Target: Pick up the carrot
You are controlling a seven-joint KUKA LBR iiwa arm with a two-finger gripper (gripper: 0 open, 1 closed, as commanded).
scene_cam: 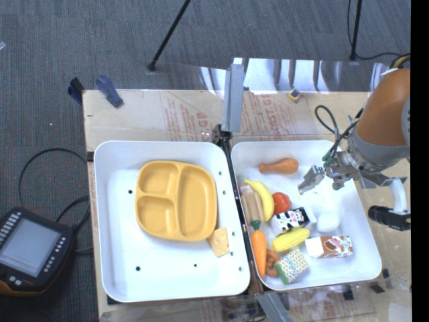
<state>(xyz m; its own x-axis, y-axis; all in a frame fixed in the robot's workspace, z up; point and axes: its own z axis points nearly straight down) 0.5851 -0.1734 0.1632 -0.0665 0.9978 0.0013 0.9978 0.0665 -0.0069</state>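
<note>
Claw (322, 178) hangs over the upper right part of the right bin (367, 247), reaching in from the right on the grey arm (385, 123) with its orange band, and its two fingers look spread apart with nothing between them, which suits a tool that has not yet gone for anything. Just left of it lies a brown chicken drumstick (279, 166), alone near the bin's far wall. Further down and left the toys crowd together: a banana (261, 196) curving beside a red tomato (282, 202), a pale bread stick (251, 205) along the left wall, a black-and-white milk carton (293, 218), a white egg (327, 221), a corn cob (291, 239), a brown-and-white box (329, 247) and a small patterned packet (292, 265). The carrot (258, 248) lies lengthwise against the bin's left wall, green top toward the bread stick and tip pointing to the near edge, well apart from the claw; I judge its spot awkward, since the wall on one side and the corn and packet on the other leave little room for fingers. Across the divider, the left bin (114, 260) holds a yellow divided plate (177, 200) with a cracker-like wedge (218, 241) at its corner, kept away from the picking. The bins sit on a cardboard-covered worktop (161, 113), and a handheld screen (30, 247) lies on the floor at left
</note>
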